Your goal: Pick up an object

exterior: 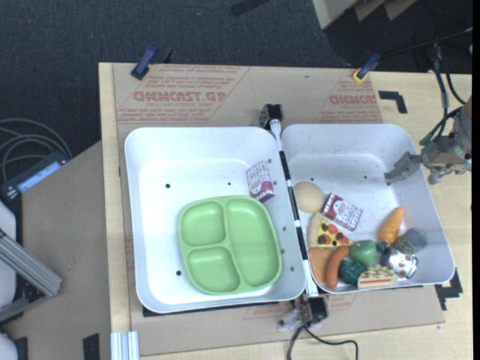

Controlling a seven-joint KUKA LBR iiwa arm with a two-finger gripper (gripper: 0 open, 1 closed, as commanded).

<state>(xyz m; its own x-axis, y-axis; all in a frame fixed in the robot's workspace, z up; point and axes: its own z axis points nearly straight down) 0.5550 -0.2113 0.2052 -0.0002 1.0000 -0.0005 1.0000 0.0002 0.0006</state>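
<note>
So you have two white bins side by side: the left bin carries a green divided plate with a small red-and-white packet just beyond its far corner. Your right bin holds a heap of toy food at its near end: a pale bun, a red carton, a pizza slice, an orange carrot. Your gripper hangs over that bin's right rim; whether it is spread or closed, you cannot tell.
</note>
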